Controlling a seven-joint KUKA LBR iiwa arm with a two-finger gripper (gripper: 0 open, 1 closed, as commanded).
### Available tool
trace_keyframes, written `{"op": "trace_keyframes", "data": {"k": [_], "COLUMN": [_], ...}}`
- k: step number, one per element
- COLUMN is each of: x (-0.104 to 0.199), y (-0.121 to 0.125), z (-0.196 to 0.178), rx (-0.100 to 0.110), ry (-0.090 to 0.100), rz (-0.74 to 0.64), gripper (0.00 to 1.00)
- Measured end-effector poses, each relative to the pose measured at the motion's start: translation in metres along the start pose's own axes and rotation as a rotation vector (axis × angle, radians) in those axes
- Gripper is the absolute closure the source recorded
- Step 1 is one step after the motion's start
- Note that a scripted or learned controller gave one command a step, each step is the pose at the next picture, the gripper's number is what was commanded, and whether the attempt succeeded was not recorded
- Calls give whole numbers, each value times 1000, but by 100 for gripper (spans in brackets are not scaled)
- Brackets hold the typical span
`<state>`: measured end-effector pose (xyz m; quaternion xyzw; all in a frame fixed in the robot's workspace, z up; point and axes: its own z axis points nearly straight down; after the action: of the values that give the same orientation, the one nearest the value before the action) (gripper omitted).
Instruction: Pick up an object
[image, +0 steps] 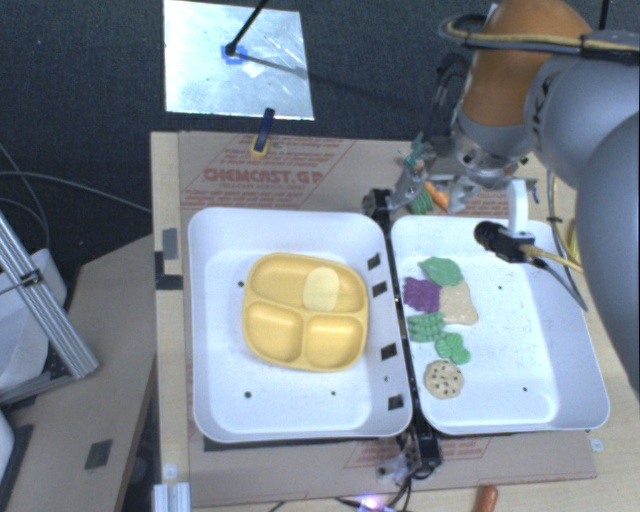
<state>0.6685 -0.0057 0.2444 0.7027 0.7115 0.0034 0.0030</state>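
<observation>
Arm (560, 100): we see the big grey arm with its orange band at the top right, over the far edge of the bench.
Bench (280, 165): we see a brown board with red letters under both bins.
Left bin (215, 330): we see a white bin with a yellow plate in it.
Right bin (540, 340): we see a white bin with small toy foods near its left side.
Yellow plate (305, 312): it has three parts, and it lies in the middle of the left bin.
Pale slice (321, 289): it lies in the far part of the plate.
Gripper (440, 190): it is above the far edge of the right bin, with something orange and green at it. We cannot tell if it is grasping that or not.
Toy foods: a green leaf (441, 270), a purple piece (421, 295), a tan piece (458, 305), two more green pieces (426, 326) (452, 348), all touching or just beside each other.
Cookie (442, 379): it lies nearest to us, just apart from the others.
</observation>
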Motion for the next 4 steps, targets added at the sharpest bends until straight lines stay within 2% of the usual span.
{"op": "trace_keyframes", "data": {"k": [1,2,3,4], "x": [77,127,123,205], "y": [0,-31,-30,-27], "z": [55,-85,-87,-27], "rx": [11,-4,4,11], "ry": [3,4,0,2], "rz": [1,2,2,2], "gripper": [0,0,100,100]}}
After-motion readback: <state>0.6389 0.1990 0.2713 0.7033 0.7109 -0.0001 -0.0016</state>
